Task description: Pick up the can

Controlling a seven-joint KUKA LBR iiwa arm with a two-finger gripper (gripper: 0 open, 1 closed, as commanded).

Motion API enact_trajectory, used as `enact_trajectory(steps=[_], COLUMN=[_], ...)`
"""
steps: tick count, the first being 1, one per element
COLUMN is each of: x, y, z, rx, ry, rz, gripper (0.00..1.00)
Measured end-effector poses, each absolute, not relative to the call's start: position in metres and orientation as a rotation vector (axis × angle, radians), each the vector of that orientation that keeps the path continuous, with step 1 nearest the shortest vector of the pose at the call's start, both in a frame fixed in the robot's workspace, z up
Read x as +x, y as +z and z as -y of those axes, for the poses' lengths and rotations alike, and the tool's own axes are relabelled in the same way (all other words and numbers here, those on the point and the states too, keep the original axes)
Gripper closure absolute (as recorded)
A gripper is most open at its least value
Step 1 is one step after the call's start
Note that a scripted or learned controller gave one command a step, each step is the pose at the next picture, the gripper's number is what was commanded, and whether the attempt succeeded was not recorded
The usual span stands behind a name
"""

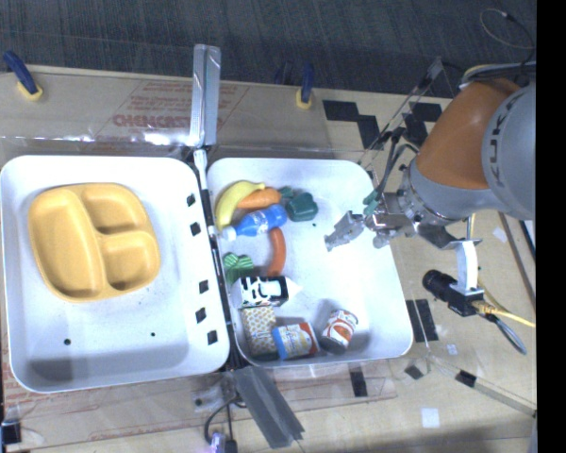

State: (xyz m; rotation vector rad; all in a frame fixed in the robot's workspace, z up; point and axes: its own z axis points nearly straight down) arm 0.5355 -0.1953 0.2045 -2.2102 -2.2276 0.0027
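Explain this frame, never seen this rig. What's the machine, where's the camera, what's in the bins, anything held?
One camera is fixed above the bench, looking down at a slant. The grey arm with the orange band is a KUKA robot arm reaching in from the right; its gripper hovers over the right bin, with nothing visibly between its fingers. The left bin holds a yellow divided tray. The right bin holds toy groceries along its left side: a banana, a blue bottle and others. The can, red and white, lies near the bin's front edge, untouched.
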Motion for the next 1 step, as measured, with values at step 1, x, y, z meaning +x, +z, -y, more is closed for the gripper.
enact_trajectory(steps=[1], x=[0.4875], y=[0.2406], z=[0.1813], rx=[-2.063], ry=[0.001], rz=[2.366], gripper=[0.0])
